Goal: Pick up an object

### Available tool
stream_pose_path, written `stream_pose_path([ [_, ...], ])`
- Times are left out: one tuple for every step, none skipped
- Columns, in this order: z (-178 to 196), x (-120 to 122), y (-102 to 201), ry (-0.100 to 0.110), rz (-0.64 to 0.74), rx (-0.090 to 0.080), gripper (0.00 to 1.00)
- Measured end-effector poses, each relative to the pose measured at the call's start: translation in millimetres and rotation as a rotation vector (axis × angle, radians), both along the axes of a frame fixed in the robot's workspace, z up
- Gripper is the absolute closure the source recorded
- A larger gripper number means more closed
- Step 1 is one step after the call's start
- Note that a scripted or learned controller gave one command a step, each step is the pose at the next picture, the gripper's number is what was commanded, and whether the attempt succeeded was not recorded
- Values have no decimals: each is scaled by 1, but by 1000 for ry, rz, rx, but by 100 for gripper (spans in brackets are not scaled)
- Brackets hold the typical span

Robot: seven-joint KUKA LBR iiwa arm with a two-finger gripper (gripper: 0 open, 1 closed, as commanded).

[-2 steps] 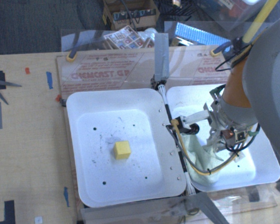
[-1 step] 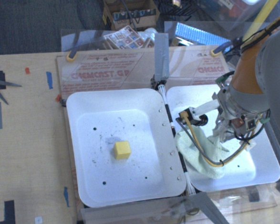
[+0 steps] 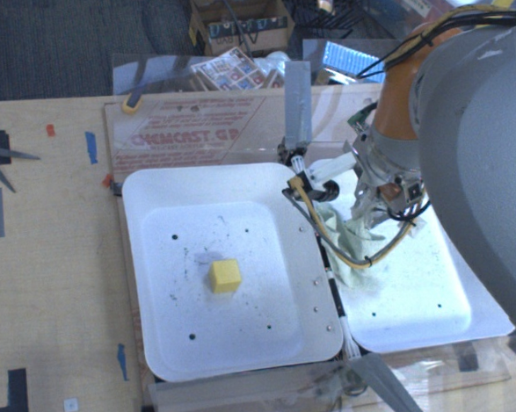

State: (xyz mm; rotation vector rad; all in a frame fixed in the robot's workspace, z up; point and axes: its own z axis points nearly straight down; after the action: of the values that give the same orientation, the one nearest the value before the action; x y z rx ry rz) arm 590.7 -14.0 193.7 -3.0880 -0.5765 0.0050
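A yellow cube (image 3: 225, 276) sits alone near the middle of the left bin (image 3: 152, 208). The gripper (image 3: 367, 215) hangs low over the right bin (image 3: 424, 312), by a pale cloth (image 3: 347, 243) at that bin's left wall; a yellow cable (image 3: 331, 240) loops across it.

Robotics lab: wooden bench (image 3: 52, 285), taped markers (image 3: 91, 147), cables, two white bins (image 3: 147, 252).

Bulky, smooth grey arm casing (image 3: 478, 132) with rounded contours. Orange band (image 3: 398, 103) above the wrist. Metallic wrist block (image 3: 386, 170) with small fittings below it. Black and yellow cables (image 3: 423, 39) along the casing, another yellow cable (image 3: 376, 252) looped beneath.
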Motion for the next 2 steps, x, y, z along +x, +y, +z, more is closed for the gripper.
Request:
stream_pose_path([
  [28,-11,29,-3,-173,0,100],
  [89,-74,-48,1,-169,1,100],
])
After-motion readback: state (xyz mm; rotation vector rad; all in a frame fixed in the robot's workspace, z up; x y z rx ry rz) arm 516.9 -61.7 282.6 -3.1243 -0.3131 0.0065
